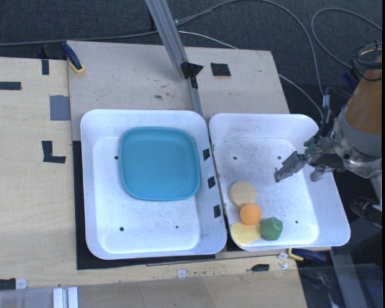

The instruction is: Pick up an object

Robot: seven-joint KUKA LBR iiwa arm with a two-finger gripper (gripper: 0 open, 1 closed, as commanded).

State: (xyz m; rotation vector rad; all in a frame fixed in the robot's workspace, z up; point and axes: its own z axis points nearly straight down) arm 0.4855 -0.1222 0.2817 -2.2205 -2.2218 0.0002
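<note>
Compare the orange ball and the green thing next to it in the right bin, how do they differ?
The orange ball is orange and looks round; the green object is dark green and looks more irregular. The orange ball touches the beige disc and the yellow piece; the green object sits nearer the bin's front edge, to the right. Both are small, similar in size, and lie in the right bin.

The grey arm with the orange band above its wrist reaches in from the right. Its dark two-finger gripper points leftward and slightly down, with nothing visible between the jaws.
</note>
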